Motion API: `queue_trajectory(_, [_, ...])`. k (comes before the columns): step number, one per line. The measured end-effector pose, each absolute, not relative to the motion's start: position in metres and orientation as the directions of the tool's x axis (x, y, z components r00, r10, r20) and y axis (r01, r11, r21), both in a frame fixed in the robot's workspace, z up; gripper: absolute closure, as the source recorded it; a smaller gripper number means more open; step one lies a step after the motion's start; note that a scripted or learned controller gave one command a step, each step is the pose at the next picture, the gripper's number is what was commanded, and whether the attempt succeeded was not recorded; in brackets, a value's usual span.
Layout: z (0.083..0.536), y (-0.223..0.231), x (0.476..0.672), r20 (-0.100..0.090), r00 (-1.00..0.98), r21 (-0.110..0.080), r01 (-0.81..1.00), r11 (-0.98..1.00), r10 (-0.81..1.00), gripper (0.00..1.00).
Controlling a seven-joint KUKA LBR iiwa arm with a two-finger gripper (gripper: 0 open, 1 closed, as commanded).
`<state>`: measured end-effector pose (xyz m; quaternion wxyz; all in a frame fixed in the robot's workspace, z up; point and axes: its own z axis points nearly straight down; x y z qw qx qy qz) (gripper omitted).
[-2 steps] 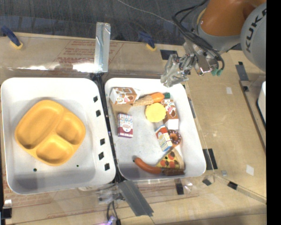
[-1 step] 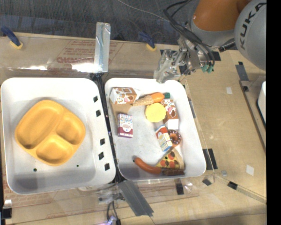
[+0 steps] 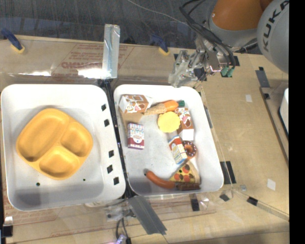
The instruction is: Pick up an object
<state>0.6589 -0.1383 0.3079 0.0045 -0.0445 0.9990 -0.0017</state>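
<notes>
- Toy food items are my pick targets, all in the right bin (image 3: 142,182): small carton (image 3: 133,104), red juice box (image 3: 136,135), carrot (image 3: 165,105), yellow disc (image 3: 169,121), donut (image 3: 189,149), pizza slice (image 3: 187,174), sausage (image 3: 160,180), a few smaller packets between them.
- My gripper (image 3: 185,71) sits above the bin's far rim, near the top-right corner, over the bench rather than over the objects.
- Finger state: cannot tell, the metal parts blur together from this angle. Nothing visible between them.
- Left bin (image 3: 10,100) holds a yellow divided plate (image 3: 55,143), well apart from me, not an easy grab.
- Step judged: nothing picked yet, I need to move in over the bin and come down.
- Risk: descending from here likely hits the bin rim or lands on bare bench.
- Risk: carrot, yellow disc and nearby packets are touching or just beside each other, so fingers could straddle two or nudge one away.
- Risk: disc and pizza slice lie flat, fingers may slide over them and close on nothing.
- Risk: sausage and pizza sit against the near wall, little room for a finger there.
- Carton or juice box look the safest, boxy and more isolated.
</notes>
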Motion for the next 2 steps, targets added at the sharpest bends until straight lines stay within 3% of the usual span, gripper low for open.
queue_trajectory(2, [0.33, -0.138, 0.661, -0.016, -0.996, -0.007, -0.093, 0.996, -0.093, 1.0])
